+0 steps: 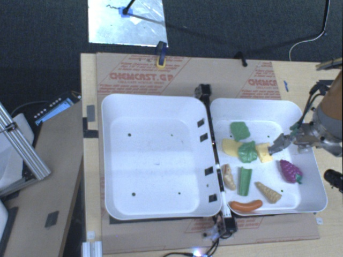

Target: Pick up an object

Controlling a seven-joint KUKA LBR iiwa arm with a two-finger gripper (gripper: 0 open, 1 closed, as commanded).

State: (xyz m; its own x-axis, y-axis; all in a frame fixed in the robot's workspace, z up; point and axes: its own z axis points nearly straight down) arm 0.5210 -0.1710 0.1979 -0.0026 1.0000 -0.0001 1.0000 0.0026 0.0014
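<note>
White plastic is seen first: the shallow left bin [155, 159] sits on the bench with only small dark dots on its floor. Just beside it, across a dark hinge strip, the matching shallow white right bin [308, 197] is found, and the toy food is gathered there. Nearest the divider, a pale beige, bone-like piece [229, 176] is laid, with an orange-red sausage [246, 205] set below it along the front wall. A flat yellow slab [230, 147] is placed higher up, touched on its right by a bumpy green broccoli-like lump [247, 152], and a light green leafy piece [239, 129] lies above them both. A long dark green stick [245, 180] is stood under the broccoli lump. A small yellow block [264, 153] is tucked just right of that lump, and a tan ridged cone [268, 192] is angled near the front. A purple grape bunch [290, 171] is set toward the right wall. Over the bin's right side the grey two-finger gripper [277, 144] is brought in low, its tip right at the yellow block; how far the fingers are parted cannot be told, and nothing is seen held between them.
</note>
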